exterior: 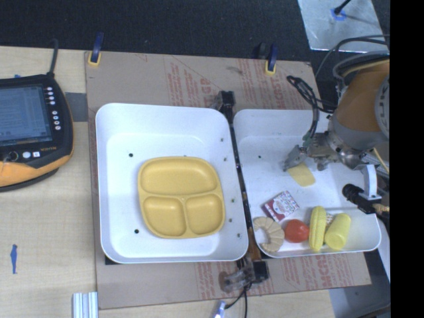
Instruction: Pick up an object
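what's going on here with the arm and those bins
The arm's gripper is down in the right bin, right by a pale yellow block. A red-and-white packet, a tomato, a corn cob and other toy food lie along the front. The left bin holds a yellow divided plate.

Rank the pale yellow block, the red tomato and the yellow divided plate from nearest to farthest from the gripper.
1. Pale yellow block: right bin, just below the gripper.
2. Red tomato: right bin's front edge.
3. Yellow divided plate: left bin, across the divider.
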You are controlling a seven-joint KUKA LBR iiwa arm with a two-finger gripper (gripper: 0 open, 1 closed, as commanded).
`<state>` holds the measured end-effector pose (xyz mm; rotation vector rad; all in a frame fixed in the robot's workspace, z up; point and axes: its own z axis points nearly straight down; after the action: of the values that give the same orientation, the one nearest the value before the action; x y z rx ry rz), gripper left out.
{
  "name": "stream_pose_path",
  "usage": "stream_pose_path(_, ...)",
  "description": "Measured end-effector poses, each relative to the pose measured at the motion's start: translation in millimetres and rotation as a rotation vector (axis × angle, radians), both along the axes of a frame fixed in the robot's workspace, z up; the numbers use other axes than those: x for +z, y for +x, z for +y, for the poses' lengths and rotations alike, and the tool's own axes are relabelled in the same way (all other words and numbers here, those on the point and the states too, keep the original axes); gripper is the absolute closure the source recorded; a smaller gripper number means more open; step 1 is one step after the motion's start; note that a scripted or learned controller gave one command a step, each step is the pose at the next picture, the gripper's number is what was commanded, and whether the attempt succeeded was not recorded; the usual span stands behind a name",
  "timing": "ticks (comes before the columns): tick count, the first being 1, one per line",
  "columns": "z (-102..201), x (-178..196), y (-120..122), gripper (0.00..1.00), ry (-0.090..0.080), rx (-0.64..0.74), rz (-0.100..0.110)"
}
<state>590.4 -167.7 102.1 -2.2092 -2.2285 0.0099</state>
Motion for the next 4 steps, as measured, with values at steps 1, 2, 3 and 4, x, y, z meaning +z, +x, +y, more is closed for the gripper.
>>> stream_pose_path(1,-0.2,-10.4,-5.8,0.0,0.001,-0.003,-0.002)
stream_pose_path(2,-0.9,0.4,-5.6,1.0,0.001,-0.001,0.0)
stream_pose_path(3,-0.9,0.3,-5.7,0.0,0.0,0.0,0.0)
stream_pose_path(4,-1.7,10.7,-5.7,1.0,0.0,0.001,0.001)
